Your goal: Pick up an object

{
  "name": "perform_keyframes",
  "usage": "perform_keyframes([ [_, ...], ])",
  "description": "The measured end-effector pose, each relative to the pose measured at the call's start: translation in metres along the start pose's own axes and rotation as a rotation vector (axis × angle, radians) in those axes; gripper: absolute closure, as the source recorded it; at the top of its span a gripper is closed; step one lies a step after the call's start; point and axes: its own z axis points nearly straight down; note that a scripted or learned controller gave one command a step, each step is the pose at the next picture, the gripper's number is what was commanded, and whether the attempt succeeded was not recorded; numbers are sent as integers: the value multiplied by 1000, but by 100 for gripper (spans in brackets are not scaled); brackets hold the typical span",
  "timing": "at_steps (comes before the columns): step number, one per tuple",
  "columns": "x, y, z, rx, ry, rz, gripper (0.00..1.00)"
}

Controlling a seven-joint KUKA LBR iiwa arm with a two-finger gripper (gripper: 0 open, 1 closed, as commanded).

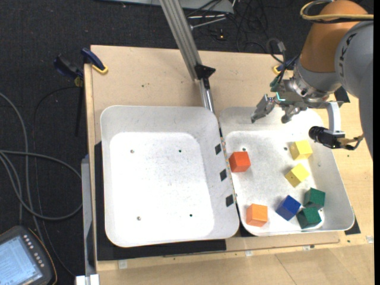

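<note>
Orange cube (257, 214), blue cube (288, 207) and green ones sit at the right bin's (332, 177) front edge. Jaws (274, 111) hover spread apart over its back rim, gripping nothing.

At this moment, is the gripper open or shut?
Open: the gripper hangs over the right bin's far edge with its two fingers spread apart, nothing between them.

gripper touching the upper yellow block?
Apart. The camera view shows the gripper open above the right bin's far rim, with bare white bin floor between it and the upper yellow block.
</note>
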Motion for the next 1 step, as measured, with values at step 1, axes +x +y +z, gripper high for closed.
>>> perform_keyframes([
  [1, 0, 1, -3, -4, -2, -2, 0],
])
